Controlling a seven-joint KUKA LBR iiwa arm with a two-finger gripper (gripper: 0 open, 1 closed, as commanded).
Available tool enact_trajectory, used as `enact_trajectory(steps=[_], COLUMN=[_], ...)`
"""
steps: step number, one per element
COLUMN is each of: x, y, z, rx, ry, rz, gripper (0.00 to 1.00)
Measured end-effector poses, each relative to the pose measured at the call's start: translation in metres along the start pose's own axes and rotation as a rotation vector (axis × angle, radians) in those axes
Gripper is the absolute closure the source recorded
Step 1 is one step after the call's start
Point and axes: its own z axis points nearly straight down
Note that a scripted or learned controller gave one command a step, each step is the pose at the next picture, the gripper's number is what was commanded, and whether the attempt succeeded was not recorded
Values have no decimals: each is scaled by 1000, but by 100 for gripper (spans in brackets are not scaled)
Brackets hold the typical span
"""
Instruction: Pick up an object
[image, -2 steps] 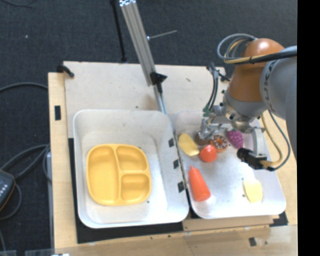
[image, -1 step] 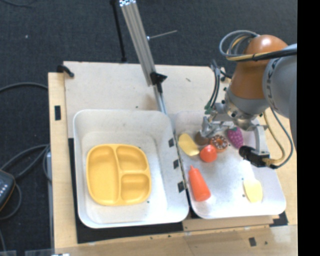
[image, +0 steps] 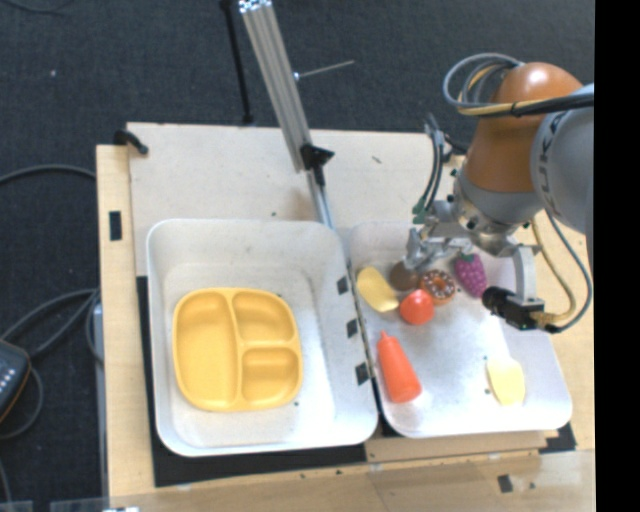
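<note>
Several small toy foods crowd the right white bin's (image: 540, 400) upper part; the nearest candidate, a small round sprinkled doughnut (image: 438, 284), sits almost directly under the gripper (image: 432, 252), with a purple grape bunch (image: 470, 270) just right and a red-orange tomato-like ball (image: 417, 307) just below. Whether the fingers stand apart cannot be told.

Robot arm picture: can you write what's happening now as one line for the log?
gripper: low in right bin, fingers hidden | nearby: tomato, donut, grapes | left bin: yellow tray | nothing seen held
</note>
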Motion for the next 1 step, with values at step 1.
enact_trajectory(steps=[1], x=[-1], y=[1], z=[-10], rx=[-4], ry=[-1], rz=[-5], gripper=[100])
